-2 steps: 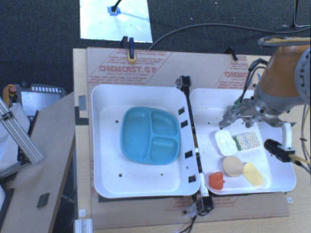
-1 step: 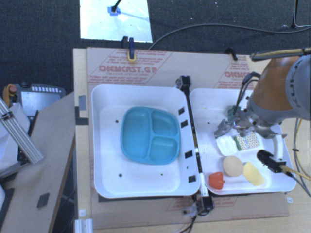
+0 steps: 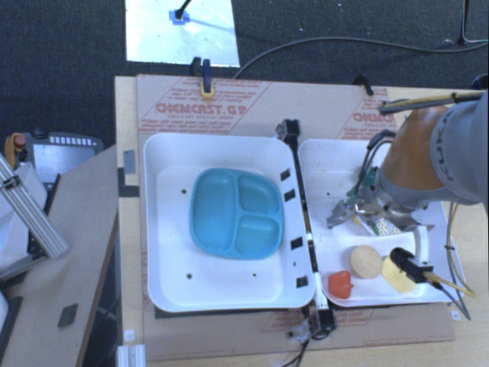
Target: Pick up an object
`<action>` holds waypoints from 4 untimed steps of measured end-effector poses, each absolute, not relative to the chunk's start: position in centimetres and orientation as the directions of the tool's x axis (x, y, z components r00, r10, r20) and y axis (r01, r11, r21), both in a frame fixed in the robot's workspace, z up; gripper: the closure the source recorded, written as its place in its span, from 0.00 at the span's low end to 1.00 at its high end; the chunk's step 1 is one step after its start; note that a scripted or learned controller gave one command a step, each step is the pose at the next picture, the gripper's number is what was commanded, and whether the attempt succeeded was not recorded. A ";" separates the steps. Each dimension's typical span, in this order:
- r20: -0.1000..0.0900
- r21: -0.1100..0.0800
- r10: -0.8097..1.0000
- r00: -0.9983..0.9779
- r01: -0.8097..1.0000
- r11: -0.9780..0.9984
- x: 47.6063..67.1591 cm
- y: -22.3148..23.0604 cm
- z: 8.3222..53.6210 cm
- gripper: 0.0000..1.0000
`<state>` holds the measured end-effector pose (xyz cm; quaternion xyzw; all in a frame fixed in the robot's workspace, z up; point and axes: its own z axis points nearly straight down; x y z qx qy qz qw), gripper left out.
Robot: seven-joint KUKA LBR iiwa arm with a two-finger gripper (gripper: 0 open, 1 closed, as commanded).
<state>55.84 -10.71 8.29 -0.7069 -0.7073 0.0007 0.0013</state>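
Observation:
My gripper point(image 3: 341, 212) is low in the right bin point(image 3: 325, 167), near its middle, pointing left toward the divider. A beige round object point(image 3: 366, 261) lies just below it, toward the front of the bin. A small red object point(image 3: 340, 284) sits in the front left corner of the same bin. To the right of the beige one lies a pale yellow object point(image 3: 395, 276), partly covered by robot parts. A small striped thing point(image 3: 384, 225) shows under the wrist, too hidden to name. I see nothing held in the gripper.
The left bin point(image 3: 164, 205) holds a blue divided plate point(image 3: 235, 212) at its centre. A black clipped divider point(image 3: 298, 205) separates the bins. The grey and orange arm point(image 3: 428, 159) covers the right bin's back right part. A cardboard sheet point(image 3: 252, 102) lies under both bins.

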 end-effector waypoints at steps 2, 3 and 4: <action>-0.001 0.008 1.000 -0.005 1.000 0.005 57.1 -10.3 15.8 1.00; -0.002 0.008 1.000 -0.003 1.000 0.003 57.2 -11.3 21.6 1.00; -0.001 0.007 1.000 -0.004 1.000 0.004 57.4 -11.3 25.8 1.00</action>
